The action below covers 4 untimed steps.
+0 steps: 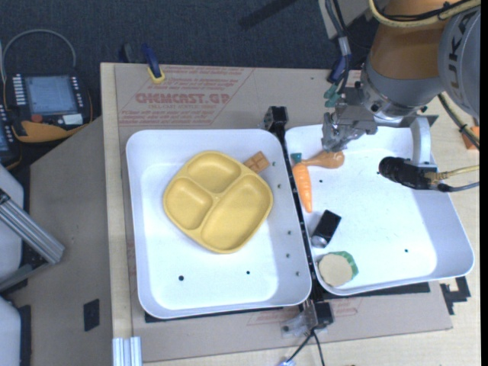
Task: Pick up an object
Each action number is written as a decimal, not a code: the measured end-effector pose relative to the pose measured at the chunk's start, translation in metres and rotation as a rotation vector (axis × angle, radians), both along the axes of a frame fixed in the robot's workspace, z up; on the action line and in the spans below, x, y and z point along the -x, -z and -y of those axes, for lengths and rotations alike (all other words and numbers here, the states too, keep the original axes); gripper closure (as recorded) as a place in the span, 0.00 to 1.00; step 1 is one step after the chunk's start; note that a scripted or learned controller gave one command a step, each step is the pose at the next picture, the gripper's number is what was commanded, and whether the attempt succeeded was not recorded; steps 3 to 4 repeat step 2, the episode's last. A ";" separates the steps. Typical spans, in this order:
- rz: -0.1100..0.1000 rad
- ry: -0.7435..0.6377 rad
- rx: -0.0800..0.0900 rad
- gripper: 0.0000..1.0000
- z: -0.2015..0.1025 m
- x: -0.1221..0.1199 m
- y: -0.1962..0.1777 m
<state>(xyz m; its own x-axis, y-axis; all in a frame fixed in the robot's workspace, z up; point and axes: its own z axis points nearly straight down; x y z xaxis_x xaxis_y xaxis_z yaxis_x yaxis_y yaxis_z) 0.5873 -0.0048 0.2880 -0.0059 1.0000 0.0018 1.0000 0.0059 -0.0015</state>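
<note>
Camera view: the gripper (333,139) is lowered into the right bin (427,227), fingers directly over a tan object (326,159) near the bin's rear left; whether they pinch it cannot be told. An orange carrot (303,187) lies just beside it. The left bin (145,227) holds a yellow divided plate (217,200).

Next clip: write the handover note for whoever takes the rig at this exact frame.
Gripper: low over the far left corner of the right bin, right above a tan, orange-tipped piece; finger state unreadable.
Right bin things: orange carrot along the left wall, black block, round tan and green disc near the front corner.
Left bin: yellow divided plate, small brown block at its far edge.
Done: nothing visibly lifted.
Left: grasp and raise one object.
</note>
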 end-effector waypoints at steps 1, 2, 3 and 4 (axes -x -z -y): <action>-0.002 0.000 0.000 1.00 -0.049 -0.003 0.009; -0.003 0.001 0.000 1.00 -0.096 0.002 0.024; -0.003 0.001 0.000 1.00 -0.096 0.002 0.024; -0.003 0.001 0.000 1.00 -0.096 0.002 0.024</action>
